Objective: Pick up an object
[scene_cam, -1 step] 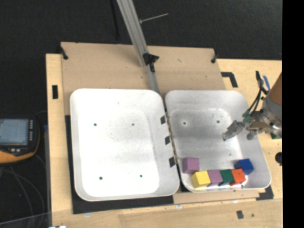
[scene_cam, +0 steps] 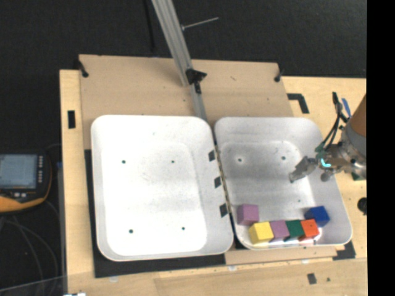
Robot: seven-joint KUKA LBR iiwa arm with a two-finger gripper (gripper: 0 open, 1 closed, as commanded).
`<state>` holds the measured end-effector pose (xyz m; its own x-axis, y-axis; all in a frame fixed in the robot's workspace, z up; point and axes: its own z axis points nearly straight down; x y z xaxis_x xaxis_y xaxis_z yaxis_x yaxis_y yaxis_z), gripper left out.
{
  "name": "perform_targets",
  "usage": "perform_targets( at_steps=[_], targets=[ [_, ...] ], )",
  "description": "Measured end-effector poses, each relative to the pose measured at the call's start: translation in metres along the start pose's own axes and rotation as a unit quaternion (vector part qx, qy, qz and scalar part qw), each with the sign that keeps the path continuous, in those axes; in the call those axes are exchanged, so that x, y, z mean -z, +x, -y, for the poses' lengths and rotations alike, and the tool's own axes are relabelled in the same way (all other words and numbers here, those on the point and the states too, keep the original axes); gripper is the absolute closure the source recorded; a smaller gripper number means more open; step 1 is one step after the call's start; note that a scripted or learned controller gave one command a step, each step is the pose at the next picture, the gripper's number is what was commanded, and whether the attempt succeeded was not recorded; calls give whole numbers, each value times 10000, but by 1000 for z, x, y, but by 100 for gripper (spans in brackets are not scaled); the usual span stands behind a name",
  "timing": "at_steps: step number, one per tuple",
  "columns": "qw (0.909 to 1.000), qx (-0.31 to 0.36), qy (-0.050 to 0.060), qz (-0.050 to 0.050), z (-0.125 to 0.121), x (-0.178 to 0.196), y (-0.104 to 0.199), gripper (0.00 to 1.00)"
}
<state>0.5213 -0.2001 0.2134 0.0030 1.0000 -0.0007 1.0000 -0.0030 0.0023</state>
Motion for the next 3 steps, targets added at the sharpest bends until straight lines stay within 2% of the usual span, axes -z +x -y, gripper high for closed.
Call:
perform_targets(
  at_steps=[1, 2, 3],
  targets=[
    [10000, 29, -11, 10, 15, -116, 93, 0],
    [10000, -21, -35, 3, 13, -104, 91, 100],
    [10000, 70, -39, -15, -3, -12, 176, 100]
  ],
)
